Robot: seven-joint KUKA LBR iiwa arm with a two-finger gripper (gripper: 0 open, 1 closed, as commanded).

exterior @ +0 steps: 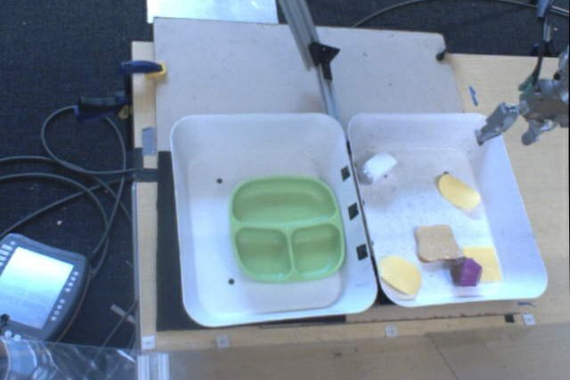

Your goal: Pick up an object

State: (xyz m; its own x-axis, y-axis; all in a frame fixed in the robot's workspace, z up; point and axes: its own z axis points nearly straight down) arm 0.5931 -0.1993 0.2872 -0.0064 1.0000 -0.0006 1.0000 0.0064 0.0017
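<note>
The gripper (514, 125) hangs at the far right of the scene, over the back right corner of the right bin (515, 191). Its two fingers are spread apart with nothing between them: one fingertip (492, 125) juts out over the bin's rim, and the other sits a little further right, close to the edge of the picture. Little of the arm above it is in sight (just some grey hardware and dark cabling near the top right corner).

Everything it might pick up lies below and to the left of the gripper, inside the right bin. Nearest is a yellow oval piece (458, 191), down and just left of the fingers. Further left, against the bin's inner wall, rests a small white object (378, 165). Toward the front edge sit a tan toast-like slab (436, 243), a purple block (466, 271) touching its lower corner, a flat yellow square (486, 262) just beside the purple block, and another yellow oval (400, 275) at the front left corner.

Well to the left of the gripper, the left bin (200, 191) holds a green divided plate (287, 228) with three compartments.

No readable writing or brand mark can be made out on any of these; a handheld pendant (36, 285) lies far left on the floor, its screen too blurred to read.
</note>
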